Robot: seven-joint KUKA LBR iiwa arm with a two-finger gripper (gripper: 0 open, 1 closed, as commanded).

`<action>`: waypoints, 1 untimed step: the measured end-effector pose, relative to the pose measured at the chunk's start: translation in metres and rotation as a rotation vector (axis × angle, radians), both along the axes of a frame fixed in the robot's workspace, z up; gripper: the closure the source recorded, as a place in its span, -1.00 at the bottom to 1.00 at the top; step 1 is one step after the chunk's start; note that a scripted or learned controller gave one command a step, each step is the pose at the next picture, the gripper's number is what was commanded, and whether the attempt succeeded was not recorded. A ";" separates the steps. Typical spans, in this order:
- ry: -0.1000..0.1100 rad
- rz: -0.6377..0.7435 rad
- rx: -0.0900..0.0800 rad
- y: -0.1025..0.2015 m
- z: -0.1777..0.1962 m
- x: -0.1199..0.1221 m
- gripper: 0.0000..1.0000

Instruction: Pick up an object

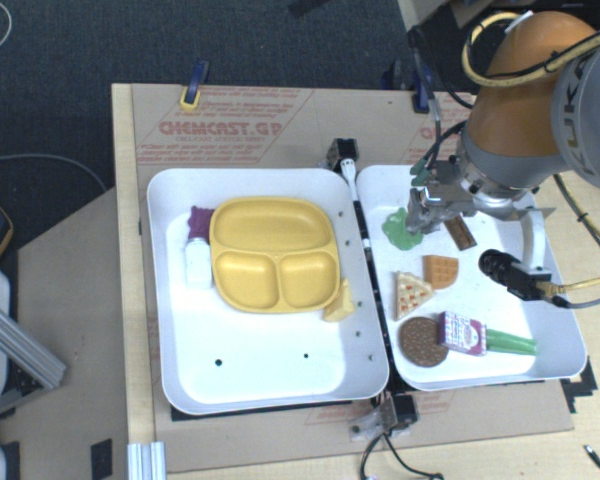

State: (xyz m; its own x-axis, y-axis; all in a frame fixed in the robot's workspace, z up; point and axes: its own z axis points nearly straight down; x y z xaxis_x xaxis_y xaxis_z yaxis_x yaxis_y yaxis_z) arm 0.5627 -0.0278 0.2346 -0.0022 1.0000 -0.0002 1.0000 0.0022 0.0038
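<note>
Green toy (401,232) in the right bin (560,363), far left part, under the gripper (423,211); whether the gripper grips it, I cannot tell.
Near it lie a brown bar (461,233), waffle pieces (425,280), a cookie (422,341); a yellow tray (274,252) sits in the left bin (270,368).

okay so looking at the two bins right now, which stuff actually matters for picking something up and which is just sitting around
In play:
gripper, low in the right bin
green toy, right beneath it

Just lying about:
yellow divided tray in the left bin
waffle wedge
round brown cookie
purple and green tube
small orange cracker
</note>
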 end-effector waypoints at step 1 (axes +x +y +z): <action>0.005 -0.002 0.001 -0.006 0.000 -0.005 1.00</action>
State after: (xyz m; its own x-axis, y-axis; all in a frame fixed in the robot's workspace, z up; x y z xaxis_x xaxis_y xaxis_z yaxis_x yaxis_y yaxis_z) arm 0.5578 -0.0334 0.2344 0.0001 1.0000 0.0006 1.0000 -0.0001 -0.0009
